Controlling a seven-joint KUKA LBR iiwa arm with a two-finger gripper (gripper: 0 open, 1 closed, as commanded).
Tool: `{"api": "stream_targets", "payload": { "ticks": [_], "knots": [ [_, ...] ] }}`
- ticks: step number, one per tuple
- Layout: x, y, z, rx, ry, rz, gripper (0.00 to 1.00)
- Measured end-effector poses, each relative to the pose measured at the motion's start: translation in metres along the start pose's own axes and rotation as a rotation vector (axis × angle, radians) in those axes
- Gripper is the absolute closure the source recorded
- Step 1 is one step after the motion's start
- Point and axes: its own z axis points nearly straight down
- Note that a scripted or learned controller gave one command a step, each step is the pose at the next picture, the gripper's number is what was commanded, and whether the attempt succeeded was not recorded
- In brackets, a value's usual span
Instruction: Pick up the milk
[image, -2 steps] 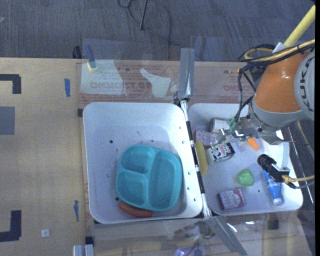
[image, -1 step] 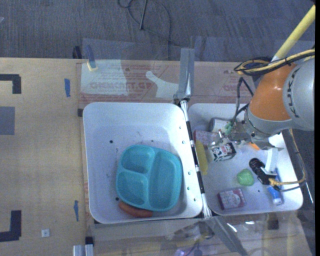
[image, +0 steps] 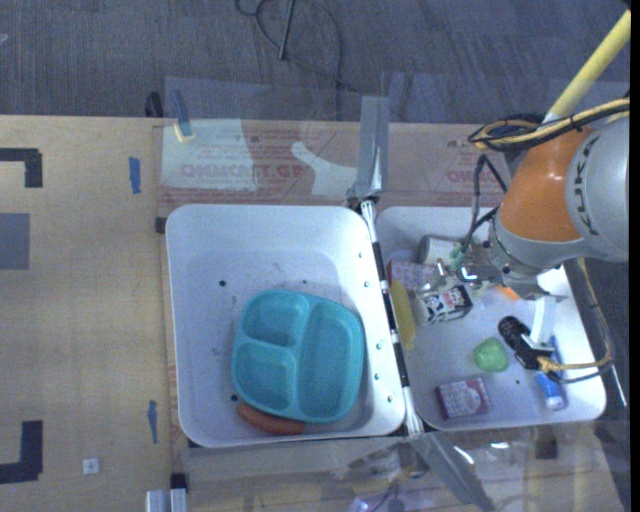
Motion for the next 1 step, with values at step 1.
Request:
{"api": "stream_targets", "payload": {
  "ticks": [1],
  "knots": [
    [0.0008, -0.0048, 0.0058, -0.030, -0.011, -0.078, 0.00]
  ]
}}
